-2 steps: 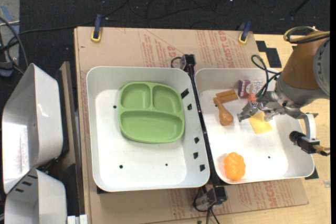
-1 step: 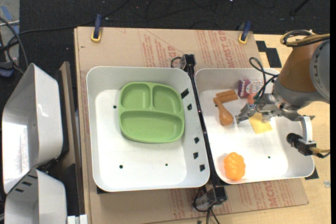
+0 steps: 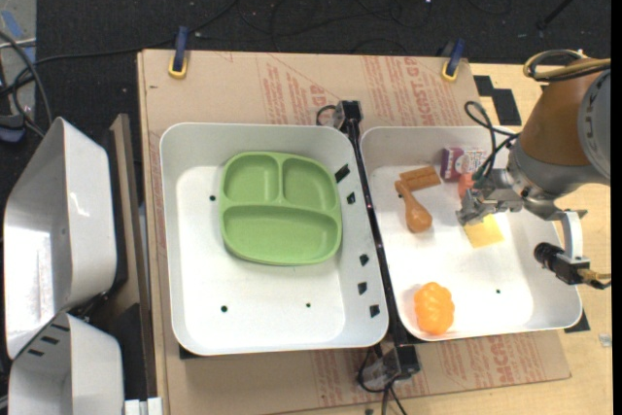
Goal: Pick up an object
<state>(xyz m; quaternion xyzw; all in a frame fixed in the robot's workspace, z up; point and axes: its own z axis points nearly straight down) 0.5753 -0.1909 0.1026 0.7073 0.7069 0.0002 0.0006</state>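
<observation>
Down in the right bin, the gripper hangs over a flat yellow block, touching or nearly touching its upper edge; whether it is closed on anything cannot be told. Four loose things lie in that bin: the yellow block, one brown wooden-looking piece, one purple-and-white packet whose print is too small to read, and one orange fruit-like lump. One green divided plate with three compartments sits in the left bin.

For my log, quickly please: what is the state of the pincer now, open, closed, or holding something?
Pincer: cannot be told; it sits low in the right bin, just above the yellow block.
</observation>
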